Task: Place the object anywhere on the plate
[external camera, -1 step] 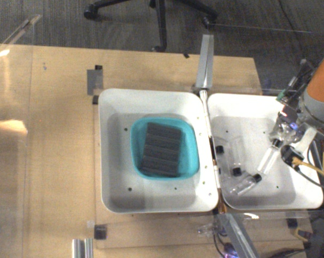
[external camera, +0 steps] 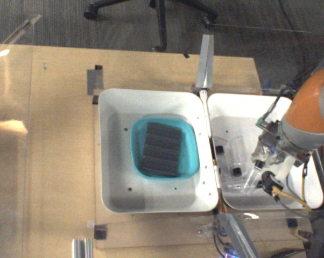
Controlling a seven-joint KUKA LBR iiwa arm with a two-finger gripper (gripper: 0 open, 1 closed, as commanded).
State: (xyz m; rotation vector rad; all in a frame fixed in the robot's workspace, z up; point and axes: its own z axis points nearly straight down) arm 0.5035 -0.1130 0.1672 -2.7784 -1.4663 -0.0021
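Seemingly ribbed dark block (external camera: 162,149) lies on turquoise plate (external camera: 191,150)

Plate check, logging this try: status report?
Gripper over right bin, grip unclear. Dark ridged block lies on teal plate, left bin. Nothing obstructing.

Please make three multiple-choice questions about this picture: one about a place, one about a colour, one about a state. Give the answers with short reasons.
1. Where is the dark ridged block?
A. on the turquoise plate
B. in the right bin
C. on the wooden bench

2. What colour is the band on the arm?
A. green
B. orange
C. blue

3. How does the block lie?
A. flat on the plate
B. leaning on the bin wall
C. hanging from the arm

Answers: A, turquoise surrounds it in the left bin; B, orange shows above the wrist; A, its ridged top faces up.
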